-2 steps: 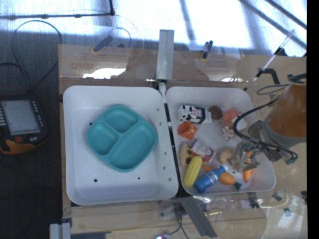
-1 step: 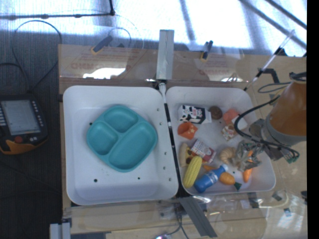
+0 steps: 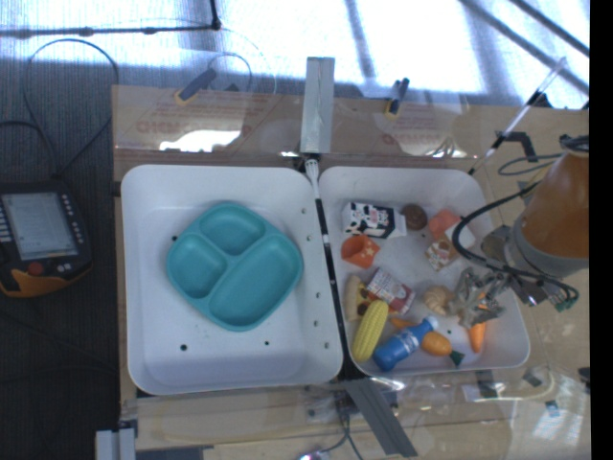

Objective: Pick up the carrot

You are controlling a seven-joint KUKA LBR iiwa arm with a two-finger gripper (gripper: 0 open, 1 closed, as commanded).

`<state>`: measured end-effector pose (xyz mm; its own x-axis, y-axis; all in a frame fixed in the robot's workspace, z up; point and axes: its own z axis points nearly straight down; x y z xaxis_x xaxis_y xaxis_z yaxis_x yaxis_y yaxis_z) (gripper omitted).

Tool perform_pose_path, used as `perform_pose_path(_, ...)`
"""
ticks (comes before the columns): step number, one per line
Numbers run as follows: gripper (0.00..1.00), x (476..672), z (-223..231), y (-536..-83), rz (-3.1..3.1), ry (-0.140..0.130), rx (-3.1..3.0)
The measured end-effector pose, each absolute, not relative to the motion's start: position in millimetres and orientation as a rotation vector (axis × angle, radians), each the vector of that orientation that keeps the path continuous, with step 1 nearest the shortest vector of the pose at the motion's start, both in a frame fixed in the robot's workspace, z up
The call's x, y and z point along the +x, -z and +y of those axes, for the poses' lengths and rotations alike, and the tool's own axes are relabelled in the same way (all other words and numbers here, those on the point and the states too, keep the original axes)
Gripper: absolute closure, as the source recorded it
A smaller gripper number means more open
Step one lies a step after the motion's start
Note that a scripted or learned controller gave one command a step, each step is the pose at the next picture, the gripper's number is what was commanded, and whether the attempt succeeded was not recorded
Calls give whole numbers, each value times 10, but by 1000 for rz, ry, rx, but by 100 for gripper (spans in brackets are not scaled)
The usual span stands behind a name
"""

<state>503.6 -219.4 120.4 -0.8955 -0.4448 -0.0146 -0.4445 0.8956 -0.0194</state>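
The carrot, orange with a green end, lies near the front edge of the right bin, beside a blue bottle. My gripper hangs low over the bin's right side, a little right of and behind the carrot. A small orange pointed piece sits right under the gripper's tip. The view is too cluttered to tell whether that piece is in the gripper or lying on the bin floor.
The right bin also holds a corn cob, a milk carton, an orange cup, a snack packet and several small foods. A teal divided plate lies in the left bin. Cables trail from the wrist.
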Motion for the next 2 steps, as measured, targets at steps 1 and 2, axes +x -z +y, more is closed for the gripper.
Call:
perform_pose_path(1,0,5036,-2192,-1201,3041,24,-714)
perform_pose_path(2,0,5036,-2235,-998,2999,30,-844)
